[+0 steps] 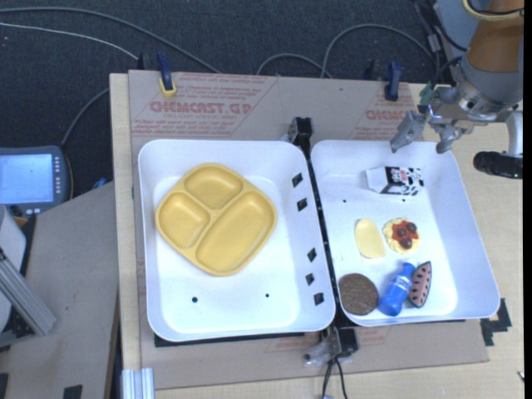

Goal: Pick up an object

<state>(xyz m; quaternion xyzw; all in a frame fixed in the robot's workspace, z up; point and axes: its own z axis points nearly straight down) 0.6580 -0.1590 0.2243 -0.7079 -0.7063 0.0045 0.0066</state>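
Note:
My gripper (426, 134) hangs over the back edge of the right bin (474, 223), its two fingers spread apart with nothing between them. Just below it in the bin lies a small black-and-white carton (393, 179). Farther forward sit a pale yellow oval piece (368, 238), a small pizza-like disc with red topping (402, 234), a brown round cookie (358, 293), a blue bottle (396, 289) and a watermelon slice (421, 283).
The left bin (166, 306) holds a yellow three-compartment plate (216, 218). Black clips run along the divider (306, 214) between the bins. Cardboard lies under both bins, with clamps at the back edge.

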